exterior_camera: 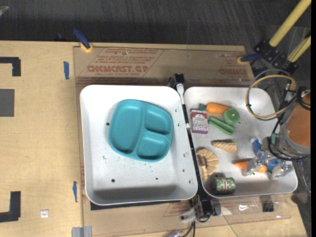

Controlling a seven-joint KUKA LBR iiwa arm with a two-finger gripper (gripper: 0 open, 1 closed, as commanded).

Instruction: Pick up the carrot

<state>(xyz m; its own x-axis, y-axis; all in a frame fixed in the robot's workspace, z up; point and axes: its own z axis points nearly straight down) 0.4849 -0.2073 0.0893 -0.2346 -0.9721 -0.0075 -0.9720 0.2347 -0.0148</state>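
A: Where's the carrot?
B: The carrot (216,108) lies in the upper part of the right bin (291,184), touching the green round piece (230,115); just beside the small box (199,122).
A: And the gripper?
B: The gripper (264,165) sits lower right, well apart; its tips perhaps over an orange bit (240,165); grip state: cannot tell.

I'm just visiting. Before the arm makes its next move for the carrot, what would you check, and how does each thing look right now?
1. Carrot in plain sight, toward the top of the right bin: ok.
2. Tool above the carrot: not ok. It sits low at the bin's right side, beside a small orange piece.
3. Room around the carrot: not ok. A red box and a green disc lie close beside it.
4. Tool carrying nothing: cannot tell.
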